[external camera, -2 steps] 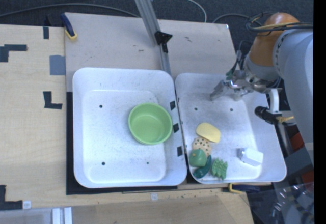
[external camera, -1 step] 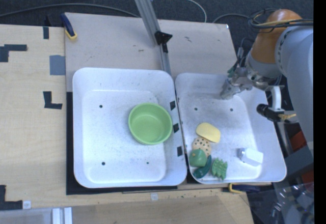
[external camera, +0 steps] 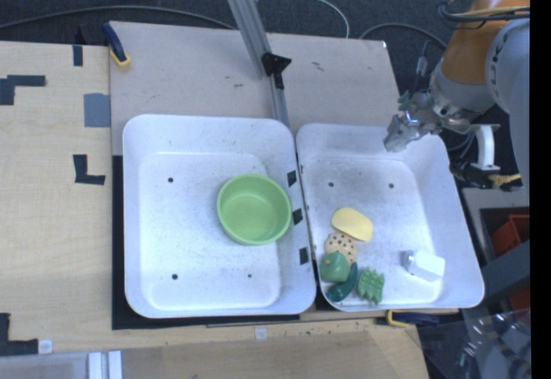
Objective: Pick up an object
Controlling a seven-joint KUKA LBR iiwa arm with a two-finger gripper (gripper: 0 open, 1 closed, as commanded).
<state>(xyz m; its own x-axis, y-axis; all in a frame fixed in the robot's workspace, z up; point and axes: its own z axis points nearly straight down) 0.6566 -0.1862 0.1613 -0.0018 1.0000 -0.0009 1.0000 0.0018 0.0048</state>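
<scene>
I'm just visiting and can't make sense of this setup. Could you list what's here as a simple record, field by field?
left bin: holds a green bowl, upright, near its middle
right bin: holds a cluster near its front-left corner and one separate piece
cluster: yellow piece, spotted tan piece, green toys, leafy green piece
separate piece: small white object, front right
arm: grey with orange band, reaching in from the right
gripper: above the right bin's back edge, nothing seen in it
</scene>
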